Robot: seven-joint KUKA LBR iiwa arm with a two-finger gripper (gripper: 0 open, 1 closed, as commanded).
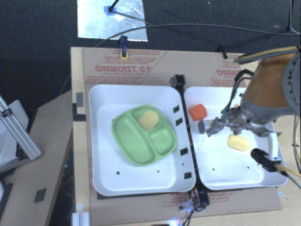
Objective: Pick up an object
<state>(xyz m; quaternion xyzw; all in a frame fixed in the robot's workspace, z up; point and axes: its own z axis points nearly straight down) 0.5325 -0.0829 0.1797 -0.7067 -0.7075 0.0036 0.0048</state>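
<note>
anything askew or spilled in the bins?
Nothing spilled or damaged. The green divided plate sits rotated in the left bin, a yellowish item in one compartment. In the right bin, an orange block and a yellow piece lie loose.

You have two white bins on the bench: the left bin (101,140) and the right bin (235,173). One green divided plate (136,142) lies in the left bin, with three compartments, and one pale yellow piece (148,120) sits at its 12 o'clock. In the right bin you can count two loose things: one orange block (198,111) at 10 o'clock, and one yellow lump (238,142) near the centre.
</note>
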